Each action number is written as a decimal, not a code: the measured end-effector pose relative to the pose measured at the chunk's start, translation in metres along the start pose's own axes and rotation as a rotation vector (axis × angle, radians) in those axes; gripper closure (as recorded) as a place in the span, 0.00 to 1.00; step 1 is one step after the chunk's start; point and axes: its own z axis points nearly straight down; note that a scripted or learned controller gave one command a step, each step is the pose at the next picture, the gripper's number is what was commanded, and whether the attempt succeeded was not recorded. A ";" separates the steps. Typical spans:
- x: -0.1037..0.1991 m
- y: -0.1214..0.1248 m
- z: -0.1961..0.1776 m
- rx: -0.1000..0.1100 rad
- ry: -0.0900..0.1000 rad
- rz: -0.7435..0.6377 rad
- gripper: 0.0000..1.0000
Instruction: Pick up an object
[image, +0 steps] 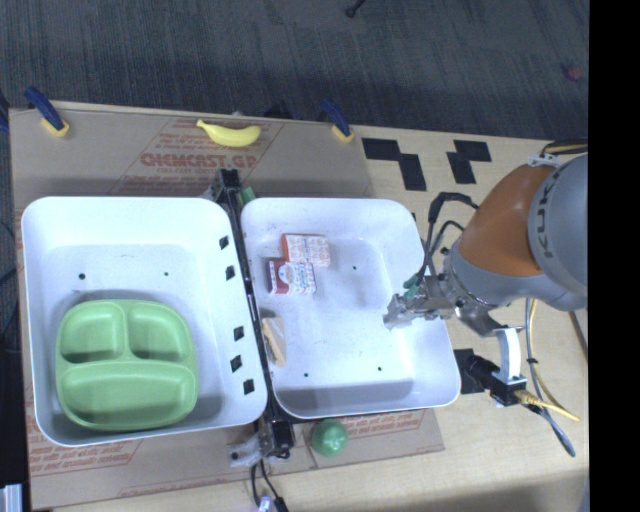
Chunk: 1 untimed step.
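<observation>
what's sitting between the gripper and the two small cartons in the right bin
Nothing visible. The gripper is at the right side of the right bin, and the two small cartons lie toward its upper left. Only bare white bin floor lies between them. The tan piece by the divider sits off that line, lower left.

Arm (545, 235) enters from the right edge, grey casing with an orange band above the wrist. Wrist bent down and leftward, pointing toward centre frame. Claw (400, 312) sits at the arm's left end, low and small in frame, metallic grey. Dark cables loop above the wrist; a white and black fitting hangs below it.
</observation>
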 end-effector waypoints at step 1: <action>0.003 -0.027 -0.053 -0.002 -0.001 0.001 1.00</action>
